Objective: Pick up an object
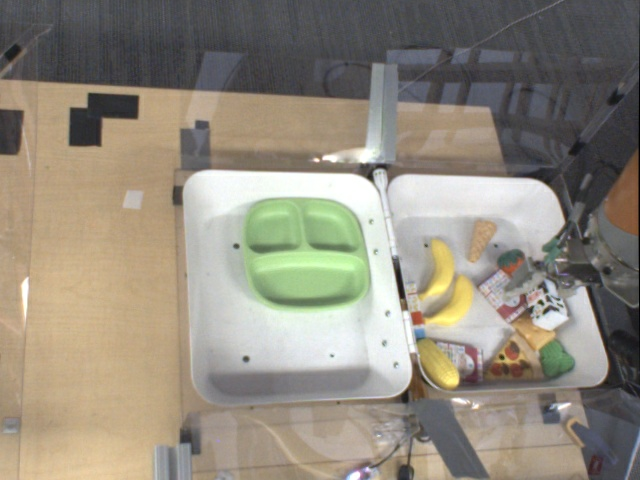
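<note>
Toys crowd the right bin (470, 190), and the gripper (548, 264) hangs low over its far-right part, reaching in from the right edge of the view. Whether it stands wide or narrow I cannot tell; the metal at the wrist end is too small and cluttered to read, and nothing shows plainly caught in it.

Directly beneath and just beside the gripper lies a black-and-white cow-patterned toy (547, 308), with a small red-and-green piece (512, 262) just to its left and a flat red-and-white packet (497, 290) beyond that. Further left of the gripper lie two bananas (443, 286), touching each other, and an ice-cream cone (483, 234) sits up and to the left. Below the gripper are a pizza slice (510, 360) and a green broccoli-like piece (558, 360); a corn cob (438, 364) rests well to the lower left. The green divided plate (304, 251) sits in the left bin (205, 298), far off to the left.

The cow toy looks like the nearest candidate. I judge it to be light, hollow plastic, stiff and somewhat slick, so it may squirt out of a pinch. A hold across its narrower width, near the middle, seems safest; neighbours touching it leave little room for the fingers.
</note>
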`<action>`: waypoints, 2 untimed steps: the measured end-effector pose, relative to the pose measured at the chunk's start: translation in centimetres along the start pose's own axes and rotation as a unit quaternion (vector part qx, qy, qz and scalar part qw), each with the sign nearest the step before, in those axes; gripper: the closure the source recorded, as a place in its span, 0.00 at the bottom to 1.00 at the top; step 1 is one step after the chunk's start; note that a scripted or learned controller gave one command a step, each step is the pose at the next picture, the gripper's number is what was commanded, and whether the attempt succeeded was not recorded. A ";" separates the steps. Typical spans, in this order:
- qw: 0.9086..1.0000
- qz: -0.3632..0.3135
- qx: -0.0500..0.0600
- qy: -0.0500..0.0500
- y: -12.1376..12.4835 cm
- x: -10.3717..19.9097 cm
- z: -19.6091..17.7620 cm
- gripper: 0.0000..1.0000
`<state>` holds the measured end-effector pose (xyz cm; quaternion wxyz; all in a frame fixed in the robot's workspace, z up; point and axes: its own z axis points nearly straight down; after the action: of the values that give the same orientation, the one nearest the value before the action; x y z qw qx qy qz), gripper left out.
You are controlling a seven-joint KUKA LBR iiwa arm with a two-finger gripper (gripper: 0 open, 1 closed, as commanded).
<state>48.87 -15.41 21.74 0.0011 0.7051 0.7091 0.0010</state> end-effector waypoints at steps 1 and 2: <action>0.989 0.148 -0.007 0.000 3.6 2.0 11.1 0.00; 0.978 0.208 0.000 0.000 -0.1 4.8 5.3 0.00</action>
<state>48.78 -10.62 16.42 0.0007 0.8370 0.5472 0.0016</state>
